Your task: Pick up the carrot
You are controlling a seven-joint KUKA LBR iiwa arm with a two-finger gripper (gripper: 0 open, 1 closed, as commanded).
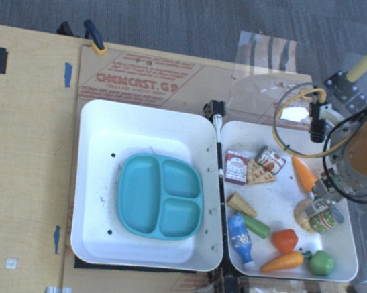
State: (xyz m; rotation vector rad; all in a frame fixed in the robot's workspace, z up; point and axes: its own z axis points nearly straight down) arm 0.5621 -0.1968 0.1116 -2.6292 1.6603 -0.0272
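Two orange carrot-like pieces lie in the right bin (350, 235). One carrot (284, 261) rests near the front wall, between a red tomato (285, 239) and a green pepper (321, 263). The other orange piece (303, 174) lies at the bin's upper right, tilted. My gripper (321, 195) hangs low over the bin's right side, just right of that upper orange piece and above a small tin (322, 220). The wrist hides what is directly under the gripper.
The right bin also holds a red box (236, 167), a cracker wedge (260, 176), a small can (271, 160), a tan cone (242, 203), a green cucumber (257, 227) and a blue bottle (240, 240). A teal divided plate (160, 196) sits in the left bin (93, 163). Cables (296, 117) loop behind the right bin.
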